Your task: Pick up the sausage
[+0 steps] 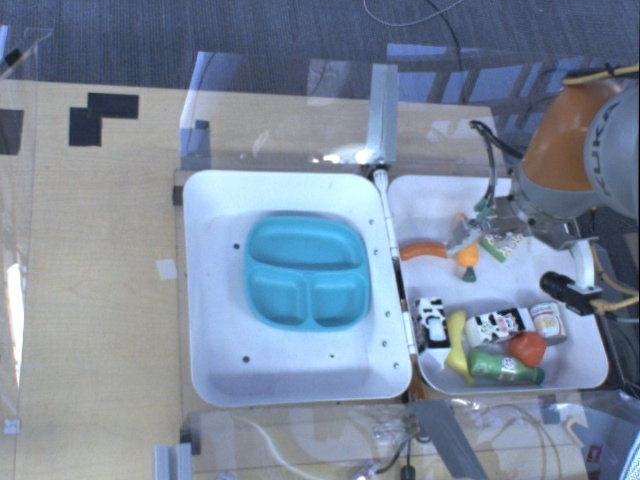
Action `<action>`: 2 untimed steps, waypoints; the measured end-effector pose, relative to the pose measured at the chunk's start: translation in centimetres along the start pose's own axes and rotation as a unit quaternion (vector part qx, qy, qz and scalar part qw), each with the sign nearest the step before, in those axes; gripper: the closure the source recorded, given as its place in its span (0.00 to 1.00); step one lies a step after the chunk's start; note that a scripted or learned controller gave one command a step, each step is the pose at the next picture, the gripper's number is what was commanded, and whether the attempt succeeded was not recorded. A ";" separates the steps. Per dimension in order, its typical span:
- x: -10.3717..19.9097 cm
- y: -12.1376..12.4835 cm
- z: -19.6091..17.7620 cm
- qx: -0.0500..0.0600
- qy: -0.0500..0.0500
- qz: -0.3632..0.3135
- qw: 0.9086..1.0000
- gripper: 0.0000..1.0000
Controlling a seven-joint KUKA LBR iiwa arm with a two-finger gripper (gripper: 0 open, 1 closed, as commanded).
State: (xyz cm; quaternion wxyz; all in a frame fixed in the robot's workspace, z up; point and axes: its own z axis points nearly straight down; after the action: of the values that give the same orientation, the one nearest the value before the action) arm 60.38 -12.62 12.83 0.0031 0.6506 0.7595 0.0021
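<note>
Sausage (423, 251), a smooth orange curved link, lies in our right bin (440, 200) by the divider wall. Our gripper (480, 230) hangs just beside its right end; whether it is spread we cannot tell. A small orange carrot (468, 259) sits close beneath it.
</note>
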 end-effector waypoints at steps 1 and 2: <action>2.8 7.2 -1.8 0.000 0.000 0.056 0.998 0.00; 10.0 -0.4 -5.8 0.001 0.001 0.095 0.996 0.00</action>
State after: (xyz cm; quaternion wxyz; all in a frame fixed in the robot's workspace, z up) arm 58.38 -2.83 18.62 0.0017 0.7194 0.6946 0.0023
